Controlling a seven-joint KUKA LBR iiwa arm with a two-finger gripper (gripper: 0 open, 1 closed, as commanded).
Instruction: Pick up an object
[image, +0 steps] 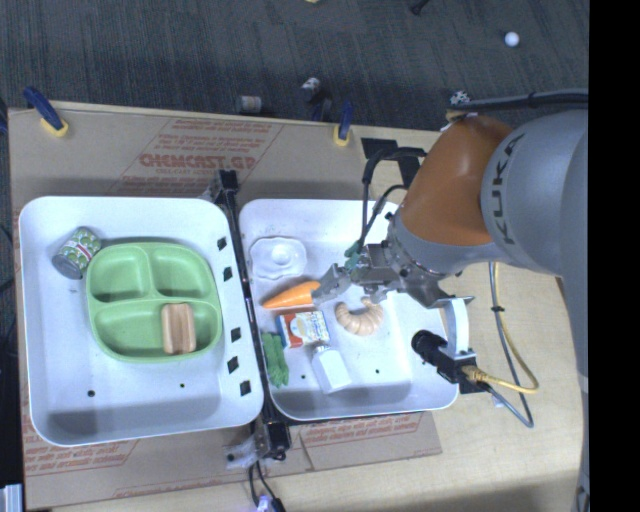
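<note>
The arm (500, 200) reaches in over the right bin (395, 395), and its jaws (352, 275) hang low among the objects there, just beside the carrot (292, 295) and above the shrimp (360, 318). I judge this to be the approach step, with a grasp not yet made. Whether the jaws are spread or pressed together I cannot tell, since the wrist hides much of them. The likeliest target is the carrot: orange, tapered, lying on its side near the middle of the bin, pointing left. The next move calls for settling over one object squarely and closing on it. The crowding looks awkward, because a small carton (305, 328) and a white bottle (330, 370) lie near.

In the left bin (50, 400) sits a green tray (130, 275).
</note>
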